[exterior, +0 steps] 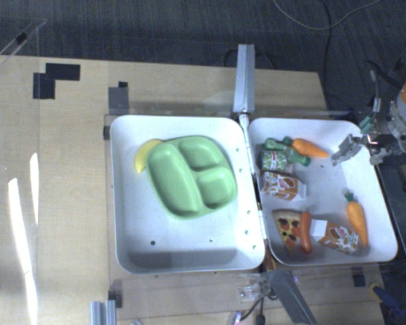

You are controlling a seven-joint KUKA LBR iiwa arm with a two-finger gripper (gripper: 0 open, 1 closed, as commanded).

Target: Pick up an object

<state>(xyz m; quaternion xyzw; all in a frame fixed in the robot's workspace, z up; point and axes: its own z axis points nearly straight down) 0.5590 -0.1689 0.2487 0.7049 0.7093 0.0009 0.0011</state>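
Right bin [386, 252]: toy foods lie loose on its floor. At its upper left, a carrot [308, 148] touches a green can [276, 160]; below them lies a small carton [281, 185]. Along the lower edge sit a pizza slice [287, 226], a sausage [306, 233] and a printed packet [338, 237]; a second carrot [356, 220] lies at the right. The gripper [345, 150] hangs over the bin's upper right corner, nothing between its fingers; whether they are wide or narrow cannot be told. Left bin [128, 242]: a green divided tray [189, 175], inverted, partly covers a banana [144, 156]. Both bins rest on the pale wooden worktop [54, 181].
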